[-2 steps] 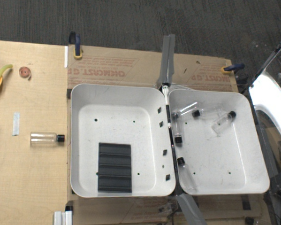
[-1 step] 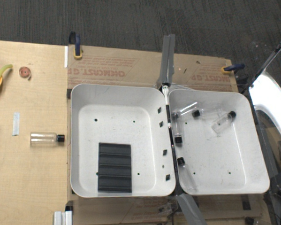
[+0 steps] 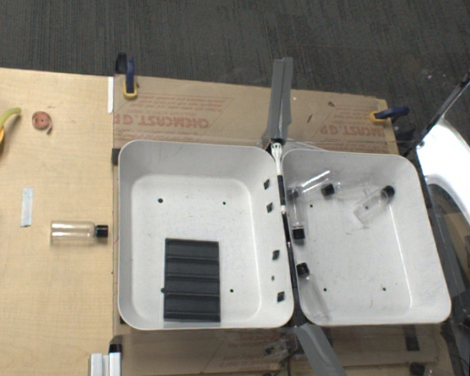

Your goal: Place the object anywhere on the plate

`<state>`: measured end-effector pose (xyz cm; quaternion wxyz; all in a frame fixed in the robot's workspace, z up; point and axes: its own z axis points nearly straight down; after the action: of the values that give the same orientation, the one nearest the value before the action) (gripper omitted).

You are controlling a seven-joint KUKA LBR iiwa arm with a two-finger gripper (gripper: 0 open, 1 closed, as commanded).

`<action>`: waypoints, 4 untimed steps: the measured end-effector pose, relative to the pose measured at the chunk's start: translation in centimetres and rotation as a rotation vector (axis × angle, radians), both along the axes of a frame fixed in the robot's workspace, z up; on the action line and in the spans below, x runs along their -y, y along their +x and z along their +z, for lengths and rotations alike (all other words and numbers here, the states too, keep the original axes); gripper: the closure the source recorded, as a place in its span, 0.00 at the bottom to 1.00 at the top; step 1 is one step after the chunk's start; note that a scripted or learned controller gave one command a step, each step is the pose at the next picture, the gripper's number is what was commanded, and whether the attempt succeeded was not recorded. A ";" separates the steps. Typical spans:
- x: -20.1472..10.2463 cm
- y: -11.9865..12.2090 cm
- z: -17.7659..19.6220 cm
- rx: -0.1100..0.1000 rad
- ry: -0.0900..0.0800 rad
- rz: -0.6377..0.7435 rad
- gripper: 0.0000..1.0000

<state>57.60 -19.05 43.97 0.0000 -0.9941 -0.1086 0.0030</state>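
In the right bin [image 3: 356,268], a clear vial [image 3: 372,204] lies slantwise, black cap toward the far-right corner.

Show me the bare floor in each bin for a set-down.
Left bin: open above and right of the dark ribbed plate, which fills the lower middle. Right bin: lower right half is bare. Crowded along its top and left wall, where clear vials lie.
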 end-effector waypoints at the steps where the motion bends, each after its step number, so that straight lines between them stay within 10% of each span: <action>1: -4.3 5.8 0.0 0.001 0.000 -0.018 0.00; 3: 3.2 -7.2 0.1 0.000 0.001 -0.007 0.00; 4: 0.0 -1.7 0.0 0.000 0.000 -0.014 0.00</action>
<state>55.90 -19.09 43.97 0.0001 -0.9948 -0.1016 0.0028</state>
